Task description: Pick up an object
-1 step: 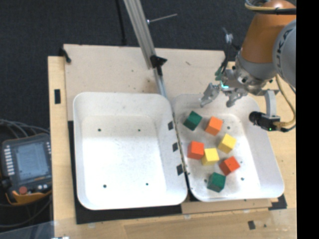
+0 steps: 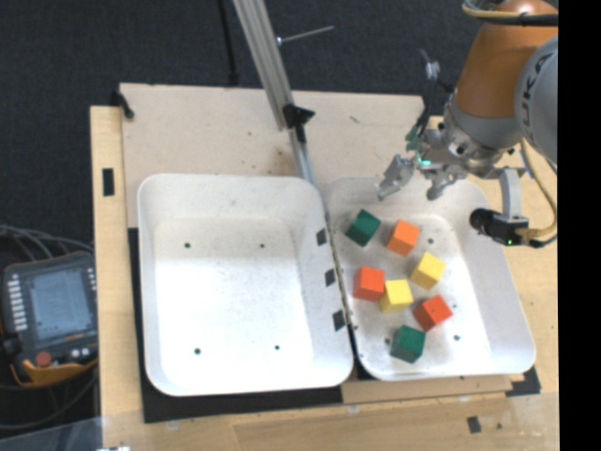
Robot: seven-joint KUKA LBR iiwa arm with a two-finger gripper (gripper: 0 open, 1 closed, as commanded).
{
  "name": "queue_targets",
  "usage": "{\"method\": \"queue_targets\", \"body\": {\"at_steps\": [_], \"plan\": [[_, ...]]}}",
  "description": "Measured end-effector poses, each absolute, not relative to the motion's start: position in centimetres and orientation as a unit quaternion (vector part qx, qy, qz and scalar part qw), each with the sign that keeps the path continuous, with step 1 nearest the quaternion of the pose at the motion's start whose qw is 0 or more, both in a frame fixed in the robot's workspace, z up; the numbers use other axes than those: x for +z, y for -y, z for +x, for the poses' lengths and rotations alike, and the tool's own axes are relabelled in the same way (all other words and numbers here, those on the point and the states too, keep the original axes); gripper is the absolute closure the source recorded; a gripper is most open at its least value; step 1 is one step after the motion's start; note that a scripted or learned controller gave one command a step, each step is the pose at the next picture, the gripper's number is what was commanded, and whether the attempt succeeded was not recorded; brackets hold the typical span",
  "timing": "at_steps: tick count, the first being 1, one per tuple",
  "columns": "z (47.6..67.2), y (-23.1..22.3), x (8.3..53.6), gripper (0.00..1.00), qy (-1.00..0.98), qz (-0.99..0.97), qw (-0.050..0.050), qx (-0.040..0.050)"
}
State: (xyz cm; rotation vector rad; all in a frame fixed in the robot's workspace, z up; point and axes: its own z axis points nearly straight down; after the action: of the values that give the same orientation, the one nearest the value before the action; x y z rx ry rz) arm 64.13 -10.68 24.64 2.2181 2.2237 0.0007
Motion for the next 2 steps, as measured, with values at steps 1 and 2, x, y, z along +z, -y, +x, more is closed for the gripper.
{"method": "queue_targets", "body": {"at_steps": [1,2], "plan": [[63.7,11.1,18.4,0.0,-0.706,0.708,-0.001,-0.0024],[64.4,11.1,13.8,0.0,-0.707,0.708,-0.001,-0.0018]]}}
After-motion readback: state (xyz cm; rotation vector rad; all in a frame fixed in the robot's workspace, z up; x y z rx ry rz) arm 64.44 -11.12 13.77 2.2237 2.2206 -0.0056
